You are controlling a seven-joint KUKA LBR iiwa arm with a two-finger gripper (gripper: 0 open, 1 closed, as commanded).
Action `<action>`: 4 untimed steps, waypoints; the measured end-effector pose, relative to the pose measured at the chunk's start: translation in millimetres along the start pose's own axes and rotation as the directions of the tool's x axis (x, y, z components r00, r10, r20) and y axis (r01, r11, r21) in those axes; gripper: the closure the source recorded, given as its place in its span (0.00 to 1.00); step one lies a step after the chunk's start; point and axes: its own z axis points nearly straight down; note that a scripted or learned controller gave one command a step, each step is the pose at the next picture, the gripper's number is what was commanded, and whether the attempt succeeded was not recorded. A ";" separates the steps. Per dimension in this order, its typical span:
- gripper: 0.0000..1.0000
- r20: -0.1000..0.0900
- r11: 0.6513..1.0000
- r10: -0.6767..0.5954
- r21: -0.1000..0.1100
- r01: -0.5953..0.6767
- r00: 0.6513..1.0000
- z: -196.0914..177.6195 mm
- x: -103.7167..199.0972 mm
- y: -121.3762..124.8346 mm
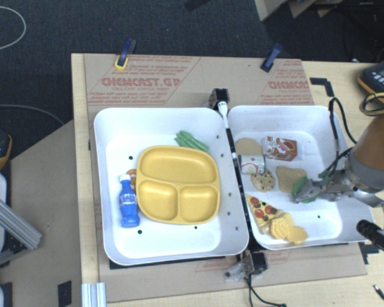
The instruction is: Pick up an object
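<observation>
Two white bins sat side by side; the right bin (326, 117) held the toy food. The gripper (305, 192) was down in it, fingers closed on a small green piece (300, 187) beside the tan slice (288, 177) (grip looked shallow). Best move: lift straight, slowly, clear of the cookie (264, 182).

- A tan bench (198, 75) covered with brown paper printed in red lettering carries two shallow white bins side by side.
- The left bin (109, 178) and right bin (320, 117) meet at a dark seam at centre.
- A yellow clamp (123, 57) and a blue clamp (271, 58) grip the bench's far edge.
</observation>
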 end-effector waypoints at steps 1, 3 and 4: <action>1.00 0.003 1.000 0.001 -0.004 -0.001 1.000 -11.9 -0.8 0.6; 1.00 0.006 1.000 -0.002 -0.009 0.002 1.000 -126.7 8.6 -0.9; 1.00 0.006 1.000 -0.001 -0.009 0.002 1.000 -142.8 8.4 0.1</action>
